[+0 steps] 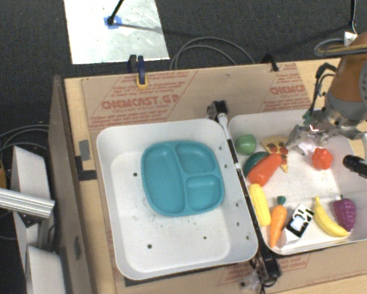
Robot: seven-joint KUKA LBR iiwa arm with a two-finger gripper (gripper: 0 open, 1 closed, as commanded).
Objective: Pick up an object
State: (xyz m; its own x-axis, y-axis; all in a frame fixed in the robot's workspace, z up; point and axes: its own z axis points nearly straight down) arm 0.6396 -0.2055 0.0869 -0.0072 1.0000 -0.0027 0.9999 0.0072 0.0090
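The pincer [308, 132] hangs low at the back of the right bin [361, 175]; can't tell if it's apart or together, too small & blurred. Nothing visibly in its grip. A red tomato [322, 157] sits just in front of it, apart from it. A pizza slice [275, 146] lies near it toward the left bin [121, 203], w/ a green lime [245, 144] beyond that. The purple grapes [344, 211] & banana [327, 217] lie well to the front, carrot [277, 219] & corn [260, 204] front-left. The left bin holds a blue divided plate [182, 177]. Both bins rest on a cardboard sheet [164, 96] over the bench; dark floor w/ cables behind.
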